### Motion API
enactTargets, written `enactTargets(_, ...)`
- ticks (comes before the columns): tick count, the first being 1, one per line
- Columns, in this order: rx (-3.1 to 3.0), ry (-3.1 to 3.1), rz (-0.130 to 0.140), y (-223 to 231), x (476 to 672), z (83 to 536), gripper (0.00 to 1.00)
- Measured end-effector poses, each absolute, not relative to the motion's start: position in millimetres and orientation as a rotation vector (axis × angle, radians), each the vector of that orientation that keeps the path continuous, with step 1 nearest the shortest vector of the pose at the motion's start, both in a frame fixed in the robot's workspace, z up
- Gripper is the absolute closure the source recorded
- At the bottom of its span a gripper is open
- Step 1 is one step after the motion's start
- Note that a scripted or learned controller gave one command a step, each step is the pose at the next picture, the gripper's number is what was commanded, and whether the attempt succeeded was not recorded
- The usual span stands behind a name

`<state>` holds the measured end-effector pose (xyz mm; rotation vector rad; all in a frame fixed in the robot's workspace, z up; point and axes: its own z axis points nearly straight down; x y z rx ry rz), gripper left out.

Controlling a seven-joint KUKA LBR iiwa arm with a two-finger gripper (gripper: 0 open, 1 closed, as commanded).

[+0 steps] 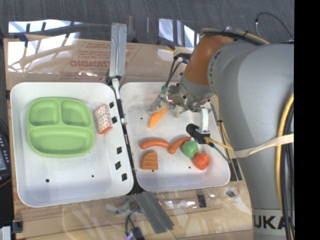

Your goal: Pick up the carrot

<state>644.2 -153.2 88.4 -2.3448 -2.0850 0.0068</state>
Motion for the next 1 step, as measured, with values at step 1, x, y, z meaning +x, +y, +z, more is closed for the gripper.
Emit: enactTargets(1,-2.338,-2.088,0.01,-152.4,644.3,95.4,1.0)
